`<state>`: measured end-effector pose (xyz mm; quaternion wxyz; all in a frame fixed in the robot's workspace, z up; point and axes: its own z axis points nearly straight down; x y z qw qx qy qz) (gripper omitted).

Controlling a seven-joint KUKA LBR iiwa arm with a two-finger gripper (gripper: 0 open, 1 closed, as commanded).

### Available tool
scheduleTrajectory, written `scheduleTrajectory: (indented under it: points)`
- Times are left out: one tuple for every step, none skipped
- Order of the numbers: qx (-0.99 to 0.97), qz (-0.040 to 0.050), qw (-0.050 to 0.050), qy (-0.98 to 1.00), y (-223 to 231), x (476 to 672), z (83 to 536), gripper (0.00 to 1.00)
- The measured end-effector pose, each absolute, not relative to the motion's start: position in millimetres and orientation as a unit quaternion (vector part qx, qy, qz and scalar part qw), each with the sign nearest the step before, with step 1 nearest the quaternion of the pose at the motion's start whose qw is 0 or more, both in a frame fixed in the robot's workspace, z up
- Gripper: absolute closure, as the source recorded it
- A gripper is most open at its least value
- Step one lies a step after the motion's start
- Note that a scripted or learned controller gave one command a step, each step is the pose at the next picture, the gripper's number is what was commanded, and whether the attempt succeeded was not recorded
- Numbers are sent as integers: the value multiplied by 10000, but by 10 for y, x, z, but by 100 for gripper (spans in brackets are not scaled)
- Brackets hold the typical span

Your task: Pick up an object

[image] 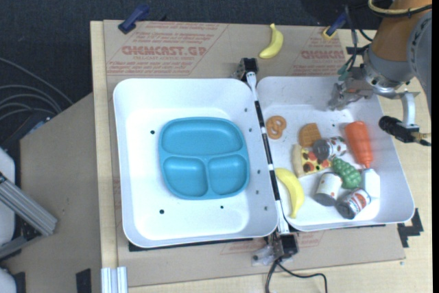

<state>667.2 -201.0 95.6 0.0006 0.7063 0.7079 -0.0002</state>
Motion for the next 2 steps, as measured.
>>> scheduleTrajectory:
  points:
    - [7063,-4,5,7079,-2009,6672,955,0]
    - [7070,-5,-7,7072,-1986,6663,849,0]
